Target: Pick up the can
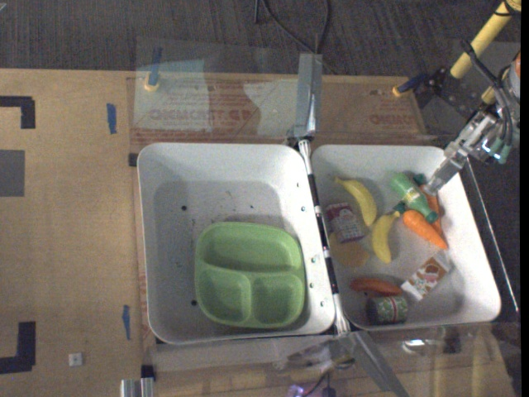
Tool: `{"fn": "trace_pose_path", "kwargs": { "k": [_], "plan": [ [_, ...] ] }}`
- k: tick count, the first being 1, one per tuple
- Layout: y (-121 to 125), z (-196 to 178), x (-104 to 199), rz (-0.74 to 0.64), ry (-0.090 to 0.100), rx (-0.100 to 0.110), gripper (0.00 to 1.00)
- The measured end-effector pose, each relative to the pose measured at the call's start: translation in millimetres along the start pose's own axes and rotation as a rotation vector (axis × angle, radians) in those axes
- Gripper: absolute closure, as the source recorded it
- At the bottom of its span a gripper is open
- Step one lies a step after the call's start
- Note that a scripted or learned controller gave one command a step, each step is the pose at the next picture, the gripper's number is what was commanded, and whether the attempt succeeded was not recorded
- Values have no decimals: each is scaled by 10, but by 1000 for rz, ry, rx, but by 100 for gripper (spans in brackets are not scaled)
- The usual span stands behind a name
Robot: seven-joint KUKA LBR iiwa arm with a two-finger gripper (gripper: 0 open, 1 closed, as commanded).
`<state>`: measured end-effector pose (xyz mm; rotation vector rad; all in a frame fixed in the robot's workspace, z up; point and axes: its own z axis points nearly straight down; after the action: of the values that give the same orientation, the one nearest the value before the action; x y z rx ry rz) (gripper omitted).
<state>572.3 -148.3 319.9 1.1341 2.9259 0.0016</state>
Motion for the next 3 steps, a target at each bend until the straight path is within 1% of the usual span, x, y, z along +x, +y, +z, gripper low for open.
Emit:
{"fn": "trace_pose_path", "kwargs": {
  "k": [1,2,3],
  "plan": [
    [240,655,-743,51,-3,-2,0],
    [257,523,-758,49,-12,-7,100],
    [184,610,-973,-73,-5,-1,100]
  ]
}}
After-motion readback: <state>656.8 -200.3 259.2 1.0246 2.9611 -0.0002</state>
